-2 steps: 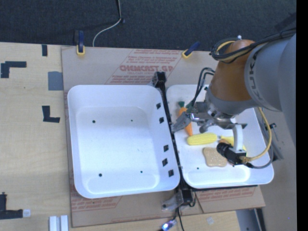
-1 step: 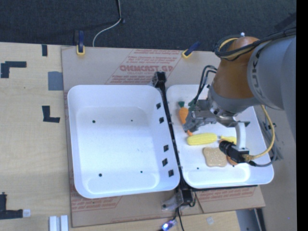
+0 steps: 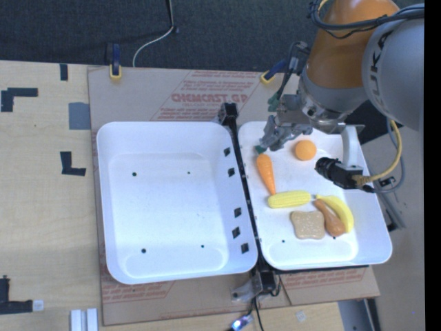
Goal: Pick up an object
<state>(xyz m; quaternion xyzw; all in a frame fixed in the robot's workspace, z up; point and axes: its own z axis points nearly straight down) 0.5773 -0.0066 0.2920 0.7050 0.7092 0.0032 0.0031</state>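
Right shallow white plastic bin [image 3: 372, 254]: tapered orange toy carrot [image 3: 266, 173] near the left wall, knobbly yellow corn cob [image 3: 289, 199] just below its tip, smooth orange ball [image 3: 305, 149] toward the back, flat tan bread slice [image 3: 307, 225] touching a curved yellow banana [image 3: 342, 212] with a brown sausage [image 3: 331, 218] against it. Dark metal gripper [image 3: 271, 141] low over the back left corner, just above the carrot's top; spread of the gripper impossible to tell. Left glossy white bin [image 3: 110, 185] beside it, on cardboard over the wooden desk [image 3: 41, 205].
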